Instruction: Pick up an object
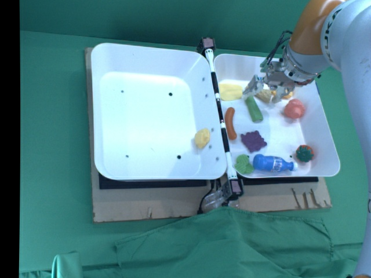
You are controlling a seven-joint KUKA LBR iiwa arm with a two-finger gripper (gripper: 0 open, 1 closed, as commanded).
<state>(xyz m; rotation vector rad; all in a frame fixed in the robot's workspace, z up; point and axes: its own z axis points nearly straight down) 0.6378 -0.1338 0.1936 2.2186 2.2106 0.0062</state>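
My gripper (267,91) hangs low over the far part of the right bin (324,149), its fingers spread open. A small tan object (265,95) lies just under it, between the fingers and partly hidden. Close by are a green cucumber (253,109), a flat yellow piece (231,90) and a salmon-red object (294,109). Nearer the front lie an orange sausage (231,123), purple grapes (253,139), a blue bottle (272,163), a green lump (243,164) and a red-and-green fruit (304,153).
The left bin (116,62) holds one yellow lump (202,138) near its right wall. A black-and-white divider bar (219,112) runs between the bins. Green cloth (232,242) lies bunched at the front of the bench.
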